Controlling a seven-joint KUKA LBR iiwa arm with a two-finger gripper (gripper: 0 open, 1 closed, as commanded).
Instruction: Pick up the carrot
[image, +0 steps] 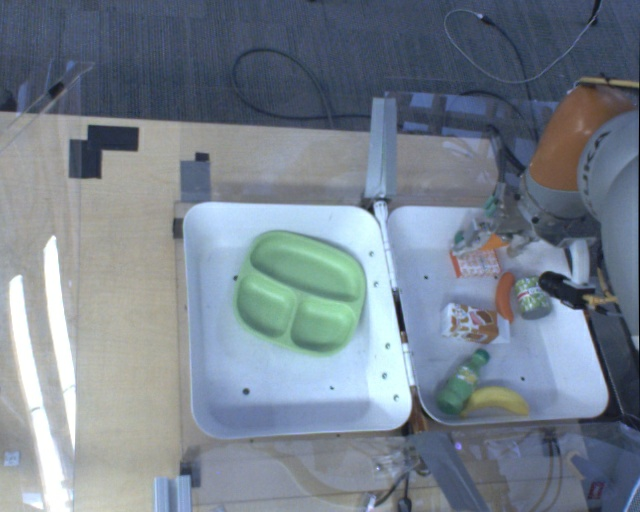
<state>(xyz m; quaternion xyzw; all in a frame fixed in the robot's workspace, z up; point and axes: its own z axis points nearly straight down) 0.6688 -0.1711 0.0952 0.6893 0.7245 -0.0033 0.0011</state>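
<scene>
Table: pale wood table (120, 330) under the camera, dark carpet beyond with cables trailing over it, two white bins side by side.
Pincer: down at the far right of the right bin (560, 385), the pincer (500, 228) sits low over the clutter at that bin's top; whether it is open or closed, I cannot tell, it is a tangle there.
Arm: grey with the orange band, the arm (590, 150) comes in from the right edge.
Carrot: the carrot (504, 296) lies in the right bin just below the pincer, upright in the view, free of the pincer as far as I can see.
Neighbours: a small can (531, 298) touching the carrot's right side; an orange packet (474, 262) just above left; a printed pouch (472, 322) to its lower left.
Further out: a green bottle (462, 382) and a banana (497, 401) together at the bin's near edge.
Left bin: the left bin (215, 400) carries a green three-part tray (300, 290), well apart from the carrot.
</scene>
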